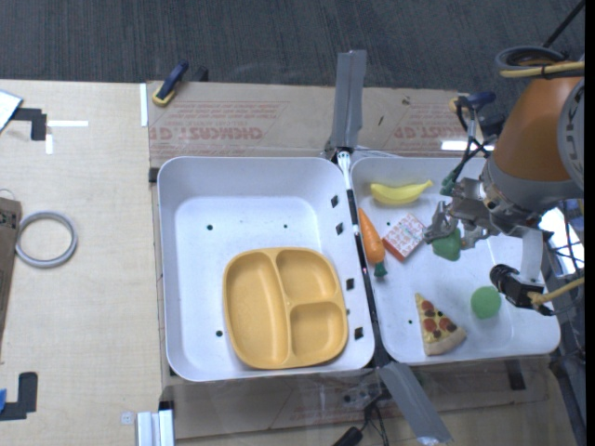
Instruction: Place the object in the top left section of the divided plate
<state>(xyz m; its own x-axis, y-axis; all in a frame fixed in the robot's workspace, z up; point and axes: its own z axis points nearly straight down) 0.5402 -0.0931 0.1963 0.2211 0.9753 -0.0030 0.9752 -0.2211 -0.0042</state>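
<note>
- A small dark green thing (447, 247) is sitting in the right bin (521, 342), near its middle, right under the gripper (444, 233). It is looking round and lumpy, like a little toy vegetable, but it is too small to name for sure.
- The gripper is hanging just over this green thing and is touching or almost touching it. Its metal fingers are pointing down around the top of it, but I cannot tell if they are squeezing it or standing apart.
- The grey arm (539, 147) with the orange band is reaching in from the right.
- One yellow divided plate (284, 307) is lying in the left bin (242, 203), toward the front. It is showing three parts: one long part on the left and two smaller parts on the right.
- In the right bin I am counting one banana (401, 191), one carrot (371, 239), one pink and white box (403, 236), one pizza slice (436, 324) and one light green ball (485, 302).
- One roll of tape (43, 239) is lying on the bench (84, 342), far to the left.
</note>
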